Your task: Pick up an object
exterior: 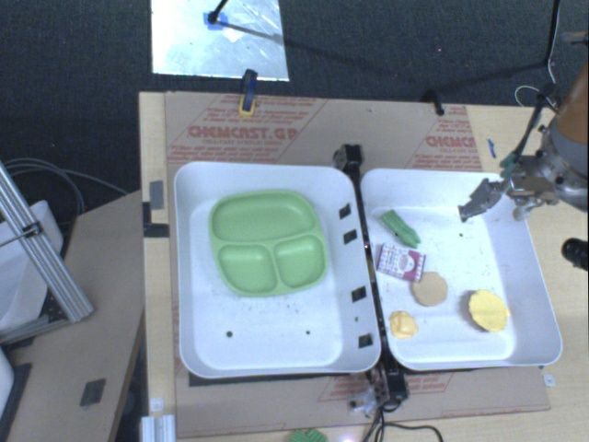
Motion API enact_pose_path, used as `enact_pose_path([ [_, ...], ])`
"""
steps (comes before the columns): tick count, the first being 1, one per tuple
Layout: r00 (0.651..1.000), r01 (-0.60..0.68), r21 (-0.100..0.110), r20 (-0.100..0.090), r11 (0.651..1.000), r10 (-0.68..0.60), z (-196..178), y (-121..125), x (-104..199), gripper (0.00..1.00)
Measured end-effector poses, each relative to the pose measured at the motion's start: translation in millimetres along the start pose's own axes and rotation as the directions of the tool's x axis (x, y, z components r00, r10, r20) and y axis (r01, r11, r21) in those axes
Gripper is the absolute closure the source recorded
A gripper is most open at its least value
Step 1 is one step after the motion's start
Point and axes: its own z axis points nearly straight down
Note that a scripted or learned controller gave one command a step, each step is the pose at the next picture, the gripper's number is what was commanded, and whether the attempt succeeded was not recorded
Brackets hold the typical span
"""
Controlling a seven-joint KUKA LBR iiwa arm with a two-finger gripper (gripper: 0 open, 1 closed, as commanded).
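Observation:
The right bin [538, 284] holds several small items. A green elongated piece [400, 227] lies near its left wall. Below it are a pink and white packet [400, 262] and a round tan piece [430, 290]. A small yellow piece [402, 324] and a larger yellow round piece [488, 310] rest near the front. My gripper [493, 212] hovers over the bin's upper right part, open, with nothing between its fingers. It stands well above and to the right of the green piece.
The left bin [198, 330] holds a green divided plate [269, 242]. A black clamp strip [363, 256] runs between the bins. Cables [538, 81] hang at the upper right near the arm.

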Motion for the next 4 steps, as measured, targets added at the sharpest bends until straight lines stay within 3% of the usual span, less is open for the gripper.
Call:
enact_pose_path([
  [1,1.000,-0.007,0.010,-0.002,1.000,0.007,97.2,-60.9,-29.1,0.00],
  [2,1.000,-0.005,0.003,0.000,1.000,0.005,197.8,-69.1,-60.2,0.00],
  [3,1.000,-0.001,-0.012,0.003,1.000,0.001,179.1,-63.9,-59.2,1.00],
  [4,1.000,0.006,-0.006,0.001,1.000,-0.006,190.4,-47.4,17.7,1.00],
])
